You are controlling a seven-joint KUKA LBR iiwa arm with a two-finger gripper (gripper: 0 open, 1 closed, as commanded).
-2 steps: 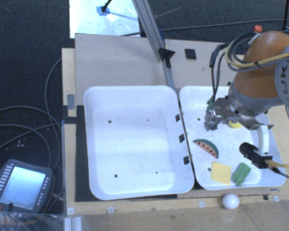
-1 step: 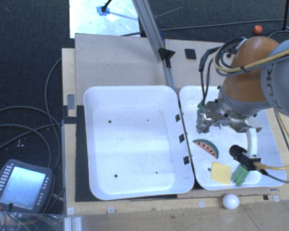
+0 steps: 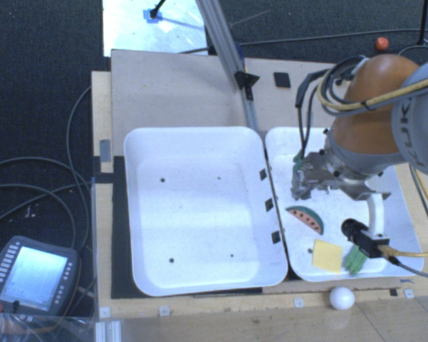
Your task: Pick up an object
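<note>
My gripper [image 3: 301, 189] hangs over the left part of the right bin [image 3: 402, 212], under the grey and orange wrist. Just below it in the view lies a watermelon-slice toy [image 3: 305, 219], red with a green rind, flat on the bin floor and apart from the gripper. A yellow square block [image 3: 327, 256] sits near the bin's front edge. A green piece [image 3: 355, 261] lies right beside the block. Nothing shows between the gripper and the bin floor.
The left bin [image 3: 139, 155] stands beside the right one, sharing a wall with black clips. A white ball [image 3: 342, 298] rests on the bench in front of the right bin. A slanted metal pole [image 3: 224, 38] rises behind the bins.
</note>
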